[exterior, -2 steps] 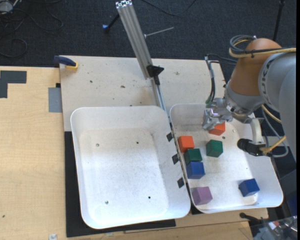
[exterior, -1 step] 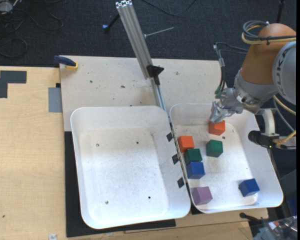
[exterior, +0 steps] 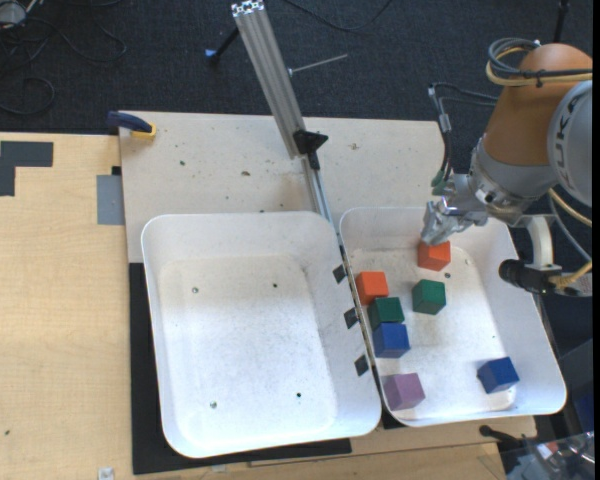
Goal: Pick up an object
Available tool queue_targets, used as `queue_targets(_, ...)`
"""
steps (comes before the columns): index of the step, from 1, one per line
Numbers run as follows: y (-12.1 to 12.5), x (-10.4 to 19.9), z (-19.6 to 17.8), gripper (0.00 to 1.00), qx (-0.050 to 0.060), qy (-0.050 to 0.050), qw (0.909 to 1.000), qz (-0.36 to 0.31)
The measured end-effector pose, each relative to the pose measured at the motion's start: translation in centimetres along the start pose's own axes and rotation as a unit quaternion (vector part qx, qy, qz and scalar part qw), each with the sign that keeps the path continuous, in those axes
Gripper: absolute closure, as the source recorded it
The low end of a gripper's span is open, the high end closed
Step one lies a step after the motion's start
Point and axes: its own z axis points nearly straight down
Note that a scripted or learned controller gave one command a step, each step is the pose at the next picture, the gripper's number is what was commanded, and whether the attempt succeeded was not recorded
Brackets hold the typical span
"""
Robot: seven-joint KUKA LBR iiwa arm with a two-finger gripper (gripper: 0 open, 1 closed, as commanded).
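Currently the gripper [exterior: 436, 236] is positioned directly over the red-orange cube [exterior: 434, 256] in the right bin [exterior: 540, 368]; its grip state cannot be told.

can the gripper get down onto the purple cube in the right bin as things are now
Probably yes. The small purple cube sits near the front of the right white bin, its top uncovered, apart from the blue cube behind it. The gripper is over the red cube.
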Motion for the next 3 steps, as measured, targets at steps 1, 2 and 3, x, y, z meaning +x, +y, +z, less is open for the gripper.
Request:
queue_targets(1, -0.3, 6.0, -0.2, 1.00, 0.002, 0.001, 1.0000, 0.002)
queue_targets(2, -1.3, 11.1, -1.5, 1.00, 0.002, 0.001, 1.0000, 0.001)
queue_targets(3, -1.8, 16.3, -0.9, 1.00, 0.002, 0.001, 1.0000, 0.001)
